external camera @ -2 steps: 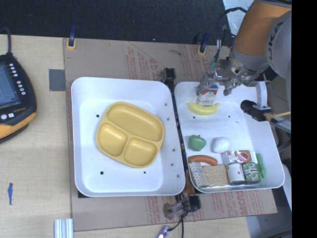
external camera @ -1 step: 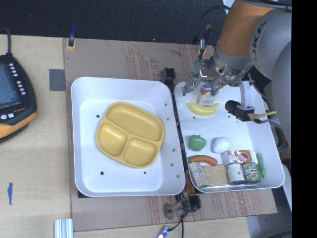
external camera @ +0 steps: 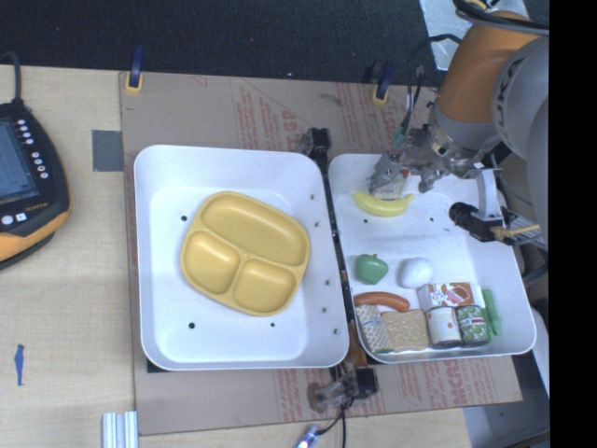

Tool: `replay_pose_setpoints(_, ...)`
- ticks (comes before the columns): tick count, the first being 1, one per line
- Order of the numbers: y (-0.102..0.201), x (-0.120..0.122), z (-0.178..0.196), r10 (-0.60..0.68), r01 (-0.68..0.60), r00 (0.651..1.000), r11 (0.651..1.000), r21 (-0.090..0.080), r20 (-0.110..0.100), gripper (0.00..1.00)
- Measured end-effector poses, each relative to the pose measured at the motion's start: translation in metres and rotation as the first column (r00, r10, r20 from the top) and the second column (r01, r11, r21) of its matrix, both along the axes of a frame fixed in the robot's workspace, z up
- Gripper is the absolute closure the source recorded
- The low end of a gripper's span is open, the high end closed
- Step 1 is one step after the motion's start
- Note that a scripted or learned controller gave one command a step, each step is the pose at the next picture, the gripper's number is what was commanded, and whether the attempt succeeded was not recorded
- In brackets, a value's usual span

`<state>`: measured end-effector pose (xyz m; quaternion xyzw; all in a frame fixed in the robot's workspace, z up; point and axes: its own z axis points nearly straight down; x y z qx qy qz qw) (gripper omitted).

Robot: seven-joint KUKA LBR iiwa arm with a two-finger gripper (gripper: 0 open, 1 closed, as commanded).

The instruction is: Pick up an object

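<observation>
My gripper (external camera: 390, 183) is down in the far part of the right bin (external camera: 499, 250), directly over the stem end of the banana (external camera: 383, 204); from this angle I cannot tell how my fingers stand or whether they have any hold on the fruit. The banana is a small yellow toy, curved like a crescent, lying flat on the white floor with its left tip poking out past my tool. Nearer the camera from the banana sit a green pepper-like toy (external camera: 371, 269) and, just right of it, a white egg (external camera: 415, 273). Nearer still from the banana lies a reddish sausage (external camera: 381, 301), and beyond that, along the bin's near wall, a row of small packages: a woven-looking beige block (external camera: 402, 330), a box with a red-and-white picture label (external camera: 451, 296), two little cans (external camera: 458, 327) and a thin green item (external camera: 489, 311) at the right end. Their printing is too small for me to read. Left of the banana, across the divide, the left bin (external camera: 163, 250) holds a yellow divided plate (external camera: 244, 252) with three compartments. Well left of the banana, on the bench, rests a black-and-orange teach pendant (external camera: 28, 187).
</observation>
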<state>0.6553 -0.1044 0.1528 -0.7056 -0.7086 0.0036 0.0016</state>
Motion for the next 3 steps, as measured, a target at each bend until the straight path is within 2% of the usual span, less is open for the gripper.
replay_pose_setpoints(1, 0.021, 0.001, 0.04, 0.0, 0.0, 1.0, 1.0, 0.003, 0.005, 0.0)
replay_pose_setpoints(2, 0.054, -0.014, 0.042, 0.002, -0.002, 1.0, 1.0, 0.002, 0.002, 0.0)
replay_pose_setpoints(3, 0.053, -0.014, 0.052, 0.004, -0.004, 1.0, 1.0, 0.001, 0.0, 1.0)
